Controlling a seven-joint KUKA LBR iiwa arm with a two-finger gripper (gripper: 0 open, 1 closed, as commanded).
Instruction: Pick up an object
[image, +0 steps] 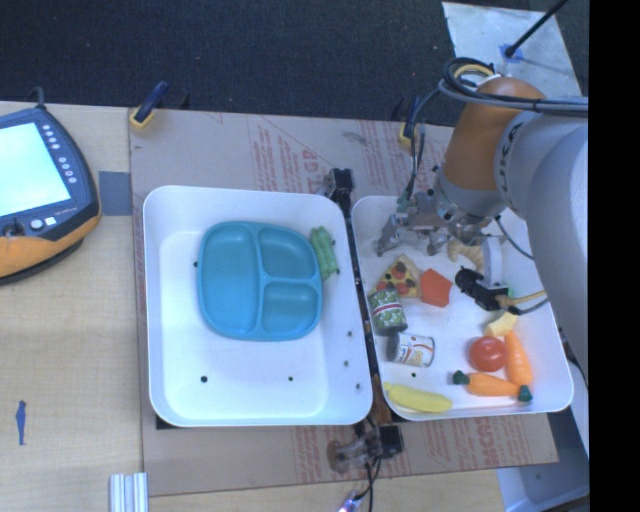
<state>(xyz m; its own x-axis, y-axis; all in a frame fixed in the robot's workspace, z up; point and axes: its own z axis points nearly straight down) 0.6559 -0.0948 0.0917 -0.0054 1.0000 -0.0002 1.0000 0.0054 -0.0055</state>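
My gripper (415, 232) hangs spread at the right bin's (556, 398) twelve o'clock; I'd drop straight on the pizza slice (402, 275), centred, then pinch.

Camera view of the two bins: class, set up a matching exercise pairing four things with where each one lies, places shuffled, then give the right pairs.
Things:
1. blue plate
2. banana
3. tomato
4. green pod

Places:
A. near edge of the right bin
B. middle of the left bin
C. at the plate's right rim
D. just above the carrot

Pairs: 1-B, 2-A, 3-D, 4-C
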